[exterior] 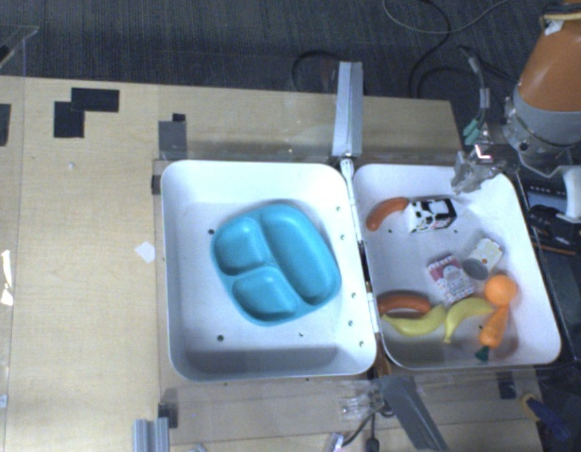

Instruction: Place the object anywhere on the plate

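gripper [469, 163] above right white bin's [544, 332] far corner, grip state indiscernible | small black-and-white toy cow [429, 215] just beside, nearer-left | blue three-compartment plastic plate [274, 260] in left bin [182, 347]

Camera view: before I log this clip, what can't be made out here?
- End effector: small and blurred at the right bin's top corner; open or shut unclear.
- Arm: cut off by the right edge.
- Small packets: labels too small to read.
- Carrot: lower tip partly shadowed at the bin wall.

Robotics lab, bench [83, 252], two white bins [186, 347], loose cables [431, 12]
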Controlling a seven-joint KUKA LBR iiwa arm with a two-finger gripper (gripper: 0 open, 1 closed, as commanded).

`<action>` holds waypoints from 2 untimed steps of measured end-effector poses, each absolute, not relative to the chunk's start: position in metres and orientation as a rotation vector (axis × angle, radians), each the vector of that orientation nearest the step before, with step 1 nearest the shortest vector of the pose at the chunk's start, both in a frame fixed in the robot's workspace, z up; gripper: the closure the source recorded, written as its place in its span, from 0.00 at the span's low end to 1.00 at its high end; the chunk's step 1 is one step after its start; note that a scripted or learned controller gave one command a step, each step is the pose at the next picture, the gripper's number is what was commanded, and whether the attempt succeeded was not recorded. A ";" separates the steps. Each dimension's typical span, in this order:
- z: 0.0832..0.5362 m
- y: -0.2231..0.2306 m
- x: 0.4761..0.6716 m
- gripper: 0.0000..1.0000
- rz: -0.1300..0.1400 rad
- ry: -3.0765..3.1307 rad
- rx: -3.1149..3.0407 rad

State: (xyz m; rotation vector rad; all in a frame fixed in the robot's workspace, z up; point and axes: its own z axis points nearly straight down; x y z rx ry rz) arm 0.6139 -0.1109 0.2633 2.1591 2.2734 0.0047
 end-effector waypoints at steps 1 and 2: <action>0.214 -0.009 0.569 1.00 0.005 2.502 1.895; 0.185 0.057 0.576 1.00 0.005 2.602 1.756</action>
